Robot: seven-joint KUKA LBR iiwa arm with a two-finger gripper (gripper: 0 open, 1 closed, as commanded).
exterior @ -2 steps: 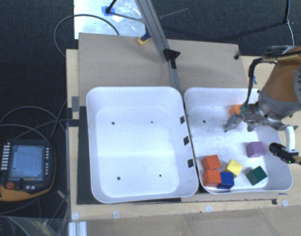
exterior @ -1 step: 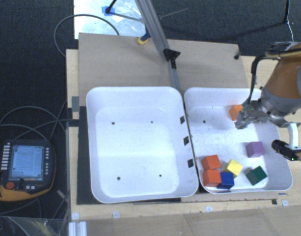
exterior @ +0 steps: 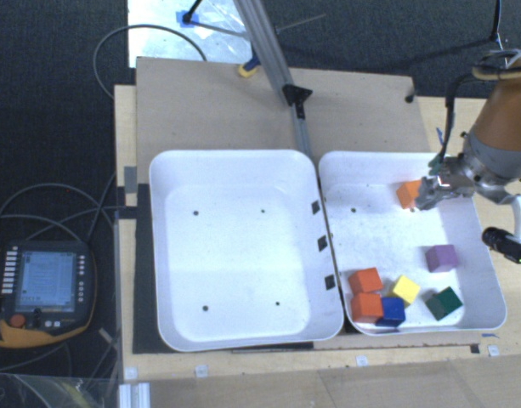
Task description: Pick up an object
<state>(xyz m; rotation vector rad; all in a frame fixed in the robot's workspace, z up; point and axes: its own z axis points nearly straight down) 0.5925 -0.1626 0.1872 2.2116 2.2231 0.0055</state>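
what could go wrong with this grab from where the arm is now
1. The gripper sits at the right edge of the orange block, not centred over it, so closing may nudge it aside rather than catch it.
2. That block lies near the right bin's far wall, and a push could pin it there.
3. The other blocks, such as the yellow block and blue block, crowd the near wall, so a retry there could catch several.

Two bins side by side on the bench (exterior: 226, 109), with one block (exterior: 407, 194) near the right bin's (exterior: 345, 177) far edge under the gripper (exterior: 430, 195), another (exterior: 441, 257) toward its right edge, five clustered (exterior: 387, 296) along its near edge.
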